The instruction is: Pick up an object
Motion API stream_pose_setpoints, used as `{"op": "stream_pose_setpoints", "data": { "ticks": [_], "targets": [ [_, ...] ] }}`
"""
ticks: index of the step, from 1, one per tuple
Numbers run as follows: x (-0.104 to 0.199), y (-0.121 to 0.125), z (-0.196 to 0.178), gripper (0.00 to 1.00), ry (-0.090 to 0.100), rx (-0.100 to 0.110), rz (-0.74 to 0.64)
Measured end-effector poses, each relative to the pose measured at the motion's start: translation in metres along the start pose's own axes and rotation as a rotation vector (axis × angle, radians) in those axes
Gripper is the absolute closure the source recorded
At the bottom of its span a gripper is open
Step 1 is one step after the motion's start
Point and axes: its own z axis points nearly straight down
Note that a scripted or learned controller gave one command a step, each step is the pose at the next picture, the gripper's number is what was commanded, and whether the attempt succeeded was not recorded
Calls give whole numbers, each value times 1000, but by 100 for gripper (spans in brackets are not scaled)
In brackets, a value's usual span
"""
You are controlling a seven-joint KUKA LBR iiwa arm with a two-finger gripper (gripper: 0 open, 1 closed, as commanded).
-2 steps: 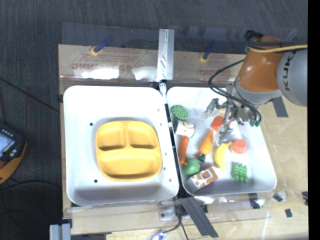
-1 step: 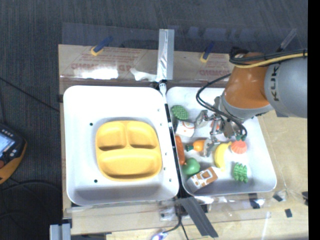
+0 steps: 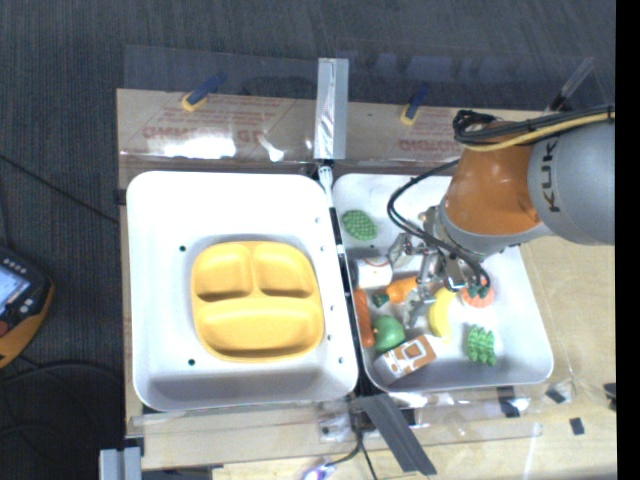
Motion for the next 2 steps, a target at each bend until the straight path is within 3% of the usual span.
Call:
{"op": "stream_pose_setpoints", "data": {
  "ticks": [1, 2],
  "targets": [
    [23, 5, -1, 0, -2, 1, 71],
    [22, 11, 0, 0, 7, -2, 248]
  ]
}}
